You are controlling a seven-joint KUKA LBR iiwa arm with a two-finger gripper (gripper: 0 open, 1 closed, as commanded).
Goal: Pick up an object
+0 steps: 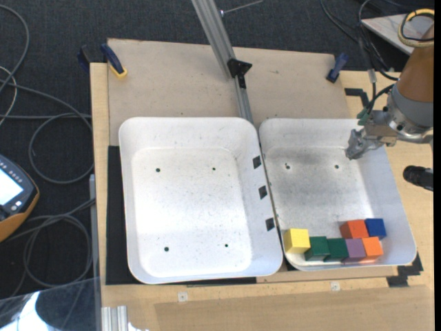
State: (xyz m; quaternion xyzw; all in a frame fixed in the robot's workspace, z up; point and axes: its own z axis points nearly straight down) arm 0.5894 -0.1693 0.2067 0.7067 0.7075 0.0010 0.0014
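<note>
A grey arm with an orange band is reaching in from the right over the far right part of the right bin, its gripper hanging above the bin's bare, scuffed floor near the far right corner. Nothing is showing between the fingers, and whether they are standing apart or together cannot be told from this angle.

The blocks are sitting well apart from the gripper, bunched along the near wall of the same bin. A yellow block is lying at the left end of the row, with two green blocks just to its right, touching one another. Further right, a purple block and an orange block are lining the near edge, while a red block and a blue block are sitting just behind them, on the far side. All seven are packed close together.

The left bin is lying beside the right one, their inner rims meeting at the middle, where small black tabs are showing along the seam. Both are resting on a tan bench held by blue clamps at its far corners. A metal pole is slanting down to the far edge between the bins, and cables are trailing across the dark floor at left.
</note>
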